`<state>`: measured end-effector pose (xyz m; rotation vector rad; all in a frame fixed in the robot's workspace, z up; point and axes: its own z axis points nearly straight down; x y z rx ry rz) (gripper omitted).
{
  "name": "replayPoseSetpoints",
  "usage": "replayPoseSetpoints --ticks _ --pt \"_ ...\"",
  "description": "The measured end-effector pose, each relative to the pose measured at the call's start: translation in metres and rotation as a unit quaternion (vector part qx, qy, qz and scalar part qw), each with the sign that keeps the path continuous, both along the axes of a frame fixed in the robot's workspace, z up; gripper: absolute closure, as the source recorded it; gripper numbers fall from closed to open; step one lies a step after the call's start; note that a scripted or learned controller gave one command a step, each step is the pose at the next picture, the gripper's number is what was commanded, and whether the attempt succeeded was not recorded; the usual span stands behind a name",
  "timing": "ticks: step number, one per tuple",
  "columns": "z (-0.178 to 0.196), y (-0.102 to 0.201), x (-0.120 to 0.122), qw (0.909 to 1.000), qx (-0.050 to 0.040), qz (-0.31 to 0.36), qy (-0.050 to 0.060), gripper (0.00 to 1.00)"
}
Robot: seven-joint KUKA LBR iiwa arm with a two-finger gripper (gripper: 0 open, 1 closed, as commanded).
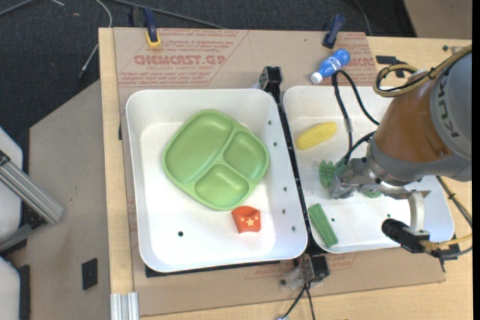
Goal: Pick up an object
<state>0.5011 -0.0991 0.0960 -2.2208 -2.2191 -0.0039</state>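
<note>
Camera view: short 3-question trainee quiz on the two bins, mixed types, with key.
1. True or false: the green divided plate lies in the left bin.
2. The yellow corn lies in which bin? A left, B right.
3. Fill in: the small red block beside the plate bears a yellow ____.

Key: 1 true. 2 B. 3 star.

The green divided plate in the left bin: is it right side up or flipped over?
Right side up. The green divided plastic plate shows three sunken compartments facing the camera, lying flat in the left white bin.
</note>
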Motion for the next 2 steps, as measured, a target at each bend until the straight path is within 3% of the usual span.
replayPoseSetpoints --ticks 2 --pt "0.115 -0.017 -0.003 1.0000 -0.0026 0.000 -0.004 1.00"
